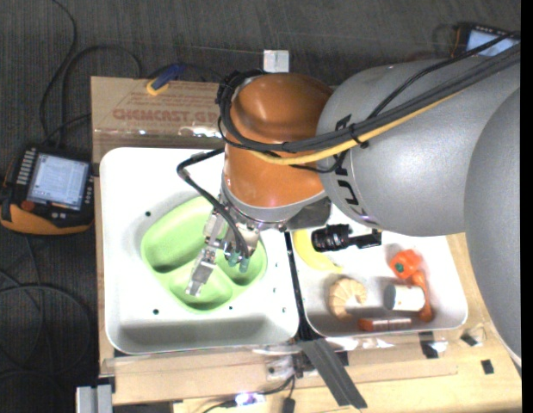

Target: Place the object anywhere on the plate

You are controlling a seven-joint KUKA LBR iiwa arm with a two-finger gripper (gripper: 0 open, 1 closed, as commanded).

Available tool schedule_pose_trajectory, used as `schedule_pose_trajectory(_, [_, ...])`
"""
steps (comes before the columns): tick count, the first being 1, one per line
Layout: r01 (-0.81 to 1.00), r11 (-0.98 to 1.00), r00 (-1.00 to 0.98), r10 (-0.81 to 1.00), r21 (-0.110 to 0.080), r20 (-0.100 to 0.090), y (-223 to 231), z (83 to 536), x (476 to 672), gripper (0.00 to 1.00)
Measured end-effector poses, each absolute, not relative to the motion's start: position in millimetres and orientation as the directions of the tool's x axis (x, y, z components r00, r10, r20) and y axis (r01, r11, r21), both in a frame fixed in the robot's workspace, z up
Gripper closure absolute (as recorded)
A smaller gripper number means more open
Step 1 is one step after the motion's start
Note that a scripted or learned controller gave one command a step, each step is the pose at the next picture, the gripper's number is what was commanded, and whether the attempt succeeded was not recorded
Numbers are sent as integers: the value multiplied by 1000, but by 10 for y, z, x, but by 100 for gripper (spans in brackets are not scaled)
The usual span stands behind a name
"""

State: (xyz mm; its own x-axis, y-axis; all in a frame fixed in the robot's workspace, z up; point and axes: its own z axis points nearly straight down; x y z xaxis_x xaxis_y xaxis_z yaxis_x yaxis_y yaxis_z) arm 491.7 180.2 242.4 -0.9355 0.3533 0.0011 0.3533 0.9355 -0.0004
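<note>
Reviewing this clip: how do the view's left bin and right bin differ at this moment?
The left bin holds one large green plate; the right bin holds several small things, among them an orange piece, a white cylinder and a tan round piece. The gripper hangs over the left bin's plate, not over the right bin. Both are white, shallow and side by side.

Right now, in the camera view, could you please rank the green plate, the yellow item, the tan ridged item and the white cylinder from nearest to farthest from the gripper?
1. green plate: left bin, directly under the gripper.
2. yellow item: right bin, beside the divider.
3. tan ridged item: right bin, toward its middle.
4. white cylinder: right bin, right-hand side.
</note>
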Motion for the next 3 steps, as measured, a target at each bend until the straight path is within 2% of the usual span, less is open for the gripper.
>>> schedule_pose_trajectory(1, [352, 936, -936, 352, -2, 1, 1810, 2507, 4921, 100])
schedule_pose_trajectory(2, [118, 993, -993, 118, -1, 3, 2221, 1863, 4830, 100])
schedule_pose_trajectory(3, [81, 997, -997, 81, -1, -1, 2319, 2033, 5016, 100])
